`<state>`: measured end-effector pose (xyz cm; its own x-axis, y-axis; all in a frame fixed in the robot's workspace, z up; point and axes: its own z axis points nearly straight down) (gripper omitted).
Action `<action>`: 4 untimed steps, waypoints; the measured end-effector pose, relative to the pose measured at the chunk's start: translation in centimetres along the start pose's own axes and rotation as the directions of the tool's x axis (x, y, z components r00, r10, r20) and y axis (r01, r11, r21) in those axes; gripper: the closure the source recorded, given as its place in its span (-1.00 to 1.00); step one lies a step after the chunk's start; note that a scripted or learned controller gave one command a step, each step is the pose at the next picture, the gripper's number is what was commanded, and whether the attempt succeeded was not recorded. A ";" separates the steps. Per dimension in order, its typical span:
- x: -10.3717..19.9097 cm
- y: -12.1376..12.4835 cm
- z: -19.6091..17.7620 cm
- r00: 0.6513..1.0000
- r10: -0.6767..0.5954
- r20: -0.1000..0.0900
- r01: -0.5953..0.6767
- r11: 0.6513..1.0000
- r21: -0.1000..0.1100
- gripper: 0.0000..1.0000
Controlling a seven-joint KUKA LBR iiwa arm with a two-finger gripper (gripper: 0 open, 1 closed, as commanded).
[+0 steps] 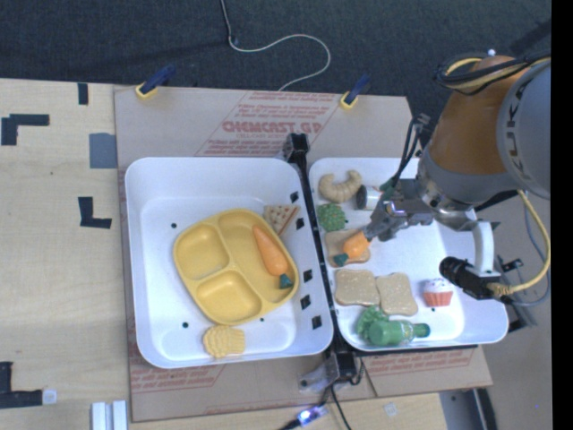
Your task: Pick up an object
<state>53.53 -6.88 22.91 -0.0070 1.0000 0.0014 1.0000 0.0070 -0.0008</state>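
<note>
The gripper [383, 225] hovered low in the right bin [483, 334], mid-frame, just beside the orange piece [356, 247]; whether its fingers gripped anything, I couldn't tell.

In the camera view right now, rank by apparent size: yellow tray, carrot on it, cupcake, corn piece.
1. yellow tray, by far the largest
2. carrot
3. corn piece
4. cupcake
Carrot and corn piece look close; their order is unsure.

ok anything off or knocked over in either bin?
Nothing spilled or damaged. The green bottle lies on its side at the right bin's near edge, and the corn cob sits on the left bin's floor beside the yellow tray, not in it.
</note>
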 end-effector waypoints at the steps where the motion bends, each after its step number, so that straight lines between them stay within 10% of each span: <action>1: 4.7 3.3 -0.7 1.000 0.000 0.000 0.000 1.000 -0.001 1.00; 2: 8.9 6.9 -0.4 1.000 0.001 0.001 -0.001 1.000 -0.001 1.00; 4: 7.9 5.8 0.6 1.000 0.006 0.003 -0.006 1.000 0.002 1.00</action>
<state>59.29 1.07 22.29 -0.0009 1.0000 -0.0014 1.0000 0.0009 -0.0029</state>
